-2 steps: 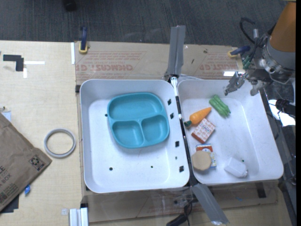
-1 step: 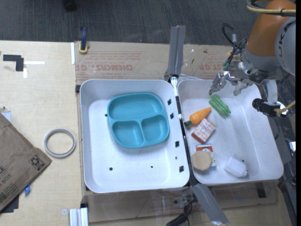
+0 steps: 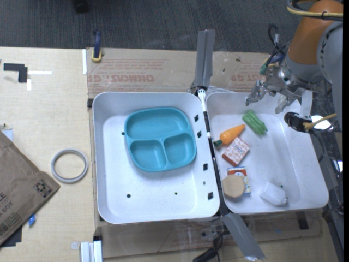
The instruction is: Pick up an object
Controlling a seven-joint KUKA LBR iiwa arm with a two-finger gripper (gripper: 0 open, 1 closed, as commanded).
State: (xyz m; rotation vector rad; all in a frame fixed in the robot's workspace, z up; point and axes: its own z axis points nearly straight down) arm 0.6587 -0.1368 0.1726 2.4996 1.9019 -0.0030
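The right bin (image 3: 305,162) holds a green pickle-like piece (image 3: 254,122), an orange carrot (image 3: 231,134), a small red and white box (image 3: 236,151), a round tan item (image 3: 234,187) on a small packet, and a white block (image 3: 273,194). My gripper (image 3: 268,98) hangs above the far edge of this bin, its two fingers spread open with nothing between them. It sits just beyond and slightly right of the green piece.
The left bin (image 3: 109,157) holds a blue divided plate (image 3: 161,138). A tape ring (image 3: 69,165) and a brown cardboard box (image 3: 19,190) lie on the bench to the left. A grey divider post (image 3: 204,59) stands between the bins at the back.
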